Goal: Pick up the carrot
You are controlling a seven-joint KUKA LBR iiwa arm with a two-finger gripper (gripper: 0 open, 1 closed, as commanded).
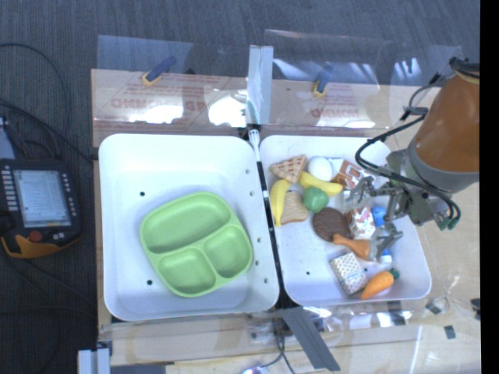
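Claw [380, 223] hangs over the right white bin [312, 291], grip state impossible to tell; the small orange plastic carrot [377, 284] lies near that bin's front right corner, likely light, stiff, slick, best pinched across its thick middle

Two white bins [117, 232], one green plate [196, 243], one carrot [378, 284]

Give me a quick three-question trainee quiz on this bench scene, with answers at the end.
1. True or false: the carrot lies in the right bin.
2. Which bin holds the green tray? A) left B) right
3. Fill in: the carrot lies near the right bin's ____ corner, front or back.

Key: 1 true. 2 A. 3 front; the tool is above the toys, behind the carrot.
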